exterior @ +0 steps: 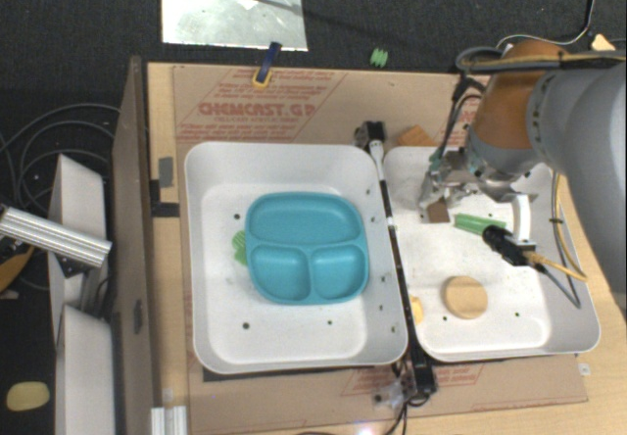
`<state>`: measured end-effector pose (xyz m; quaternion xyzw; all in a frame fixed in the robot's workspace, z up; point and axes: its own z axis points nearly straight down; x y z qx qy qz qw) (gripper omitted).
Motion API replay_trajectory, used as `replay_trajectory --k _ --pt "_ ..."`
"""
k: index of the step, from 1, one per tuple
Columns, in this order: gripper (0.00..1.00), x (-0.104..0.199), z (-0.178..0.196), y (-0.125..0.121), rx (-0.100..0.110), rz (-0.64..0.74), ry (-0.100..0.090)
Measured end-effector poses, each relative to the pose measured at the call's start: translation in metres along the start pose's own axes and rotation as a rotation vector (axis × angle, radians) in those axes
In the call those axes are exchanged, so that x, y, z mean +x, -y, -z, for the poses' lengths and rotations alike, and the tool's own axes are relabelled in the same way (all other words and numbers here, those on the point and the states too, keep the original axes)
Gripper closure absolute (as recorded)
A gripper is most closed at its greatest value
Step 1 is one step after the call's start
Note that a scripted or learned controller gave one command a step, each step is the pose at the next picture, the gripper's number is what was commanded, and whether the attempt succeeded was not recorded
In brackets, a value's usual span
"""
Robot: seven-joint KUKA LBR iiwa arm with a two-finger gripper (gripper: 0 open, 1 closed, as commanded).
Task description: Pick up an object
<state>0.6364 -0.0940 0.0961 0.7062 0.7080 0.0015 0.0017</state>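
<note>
Camera view from above had the gripper (438,196) down low in the right bin (524,323), near its far left corner, and whether it was spread or pressed together could not be told from up there. A small brown block (437,214) sat right at its tip, touching or just under it, too close to call. Just beside that, to the right, lay a green piece (474,223). Nearer the front, a round tan disc (465,297) lay flat, with a small yellow bit (416,309) against the left wall. Over in the left bin (223,325), a blue divided plate (306,247) lay mid-floor, a green scrap (238,245) poking out at its left edge.
</note>
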Motion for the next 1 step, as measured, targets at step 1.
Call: replay_trajectory --k 1 --pt "1.00 0.0563 0.0949 0.0155 -0.006 0.008 -0.003"
